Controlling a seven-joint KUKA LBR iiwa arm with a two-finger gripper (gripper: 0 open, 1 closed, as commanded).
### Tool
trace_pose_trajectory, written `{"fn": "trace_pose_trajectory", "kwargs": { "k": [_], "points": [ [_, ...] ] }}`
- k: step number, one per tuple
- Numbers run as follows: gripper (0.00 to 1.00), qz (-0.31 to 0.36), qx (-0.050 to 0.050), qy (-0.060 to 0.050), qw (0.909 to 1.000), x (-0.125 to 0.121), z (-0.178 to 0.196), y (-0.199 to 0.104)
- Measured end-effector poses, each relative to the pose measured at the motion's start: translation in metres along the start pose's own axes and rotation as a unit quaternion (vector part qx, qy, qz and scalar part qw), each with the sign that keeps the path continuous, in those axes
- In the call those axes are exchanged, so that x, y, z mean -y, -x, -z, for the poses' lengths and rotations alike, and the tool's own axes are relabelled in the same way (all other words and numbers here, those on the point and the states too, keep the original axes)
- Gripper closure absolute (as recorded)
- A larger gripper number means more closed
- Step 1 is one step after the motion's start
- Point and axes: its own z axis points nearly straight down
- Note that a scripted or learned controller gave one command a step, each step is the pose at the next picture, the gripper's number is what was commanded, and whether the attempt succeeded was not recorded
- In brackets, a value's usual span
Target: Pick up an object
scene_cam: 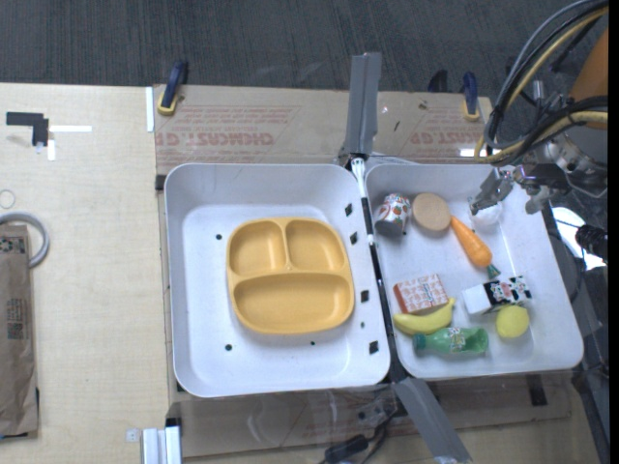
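My gripper [509, 195] hangs over the far right part of the right bin [561, 356], open, its two fingers spread with nothing between them. Just below and left of it lies an orange carrot [473, 243]. A tan round disc [431, 213] and a small red-and-white rounded item [392, 214] sit at the bin's far left. Nearer the front are a red-and-white box [421, 293], a banana [424, 320], a green bottle [453, 342], a yellow lemon [513, 323] and a white-and-black carton [495, 295].
The left bin [184, 288] holds a yellow divided plate [290, 275]. A grey divider post [364, 104] stands behind the seam between the bins. Cables [542, 56] arc above the gripper at the right. Cardboard [261, 124] lies behind the bins.
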Motion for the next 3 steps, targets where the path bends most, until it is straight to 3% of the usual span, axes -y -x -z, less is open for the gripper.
{"fn": "trace_pose_trajectory", "kwargs": {
  "k": [1, 2, 3],
  "points": [
    [0.0, 0.088, 0.001, 0.001, 0.9961, -0.015, -0.08, 0.039],
    [0.0, 0.195, 0.001, 0.002, 0.9809, 0.005, -0.044, 0.044],
    [0.0, 0.182, 0.001, 0.003, 0.9833, -0.023, -0.164, 0.052]
  ]
}}
